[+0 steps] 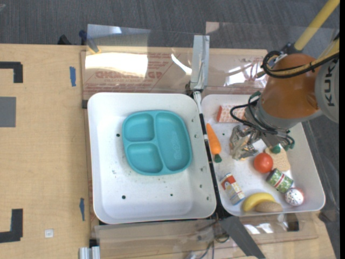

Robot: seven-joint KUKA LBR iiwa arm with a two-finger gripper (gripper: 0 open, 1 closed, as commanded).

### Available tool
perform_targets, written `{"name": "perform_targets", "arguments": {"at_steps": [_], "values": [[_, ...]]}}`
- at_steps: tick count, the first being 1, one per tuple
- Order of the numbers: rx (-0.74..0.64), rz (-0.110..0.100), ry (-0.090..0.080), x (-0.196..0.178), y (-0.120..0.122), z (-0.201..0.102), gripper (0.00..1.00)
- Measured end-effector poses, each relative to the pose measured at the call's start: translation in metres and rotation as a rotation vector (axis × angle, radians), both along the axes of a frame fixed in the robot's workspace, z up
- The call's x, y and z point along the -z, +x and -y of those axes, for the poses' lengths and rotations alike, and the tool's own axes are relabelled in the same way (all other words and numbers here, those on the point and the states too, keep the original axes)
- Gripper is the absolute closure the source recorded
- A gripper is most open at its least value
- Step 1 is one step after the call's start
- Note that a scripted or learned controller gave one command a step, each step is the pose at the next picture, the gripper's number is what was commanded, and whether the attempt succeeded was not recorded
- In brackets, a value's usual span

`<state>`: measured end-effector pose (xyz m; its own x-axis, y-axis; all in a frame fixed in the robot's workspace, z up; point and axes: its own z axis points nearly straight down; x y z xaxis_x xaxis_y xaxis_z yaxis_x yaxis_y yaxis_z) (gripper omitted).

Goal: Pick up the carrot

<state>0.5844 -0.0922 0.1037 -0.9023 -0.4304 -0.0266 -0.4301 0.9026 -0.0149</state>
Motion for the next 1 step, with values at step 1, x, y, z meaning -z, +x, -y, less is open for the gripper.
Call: {"name": "perform_targets", "arguments": {"at_steps": [1], "values": [[0.0,-0.002,0.001,0.0011,-0.0006,-0.0002,0.0]]}}
